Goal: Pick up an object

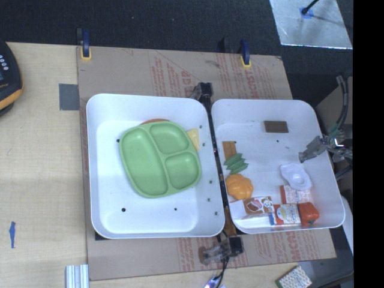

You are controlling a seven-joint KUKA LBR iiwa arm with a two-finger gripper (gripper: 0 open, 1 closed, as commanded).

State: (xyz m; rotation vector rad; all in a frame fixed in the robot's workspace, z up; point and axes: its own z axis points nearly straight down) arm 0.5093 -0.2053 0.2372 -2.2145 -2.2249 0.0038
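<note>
While the claw [313, 149] hovers at the right bin's [264, 110] three o'clock rim, grip unreadable, nothing's held. Its likely target, the clear cup [295, 176], sits just toward seven o'clock, and it's slick enough to squirt free or get nudged into the red carton [307, 212].

Tray [159, 159] in left bin [102, 215] — carton [271, 211] in right bin [312, 116]

Premises: a robotics lab bench, not a home. Evidence: two white bins [150, 221] set side by side on a cardboard sheet [180, 71] clamped [85, 44] to a wooden bench [36, 179]; toy food and a green tray [160, 159] as test items; dark carpet [150, 11] beyond.
</note>
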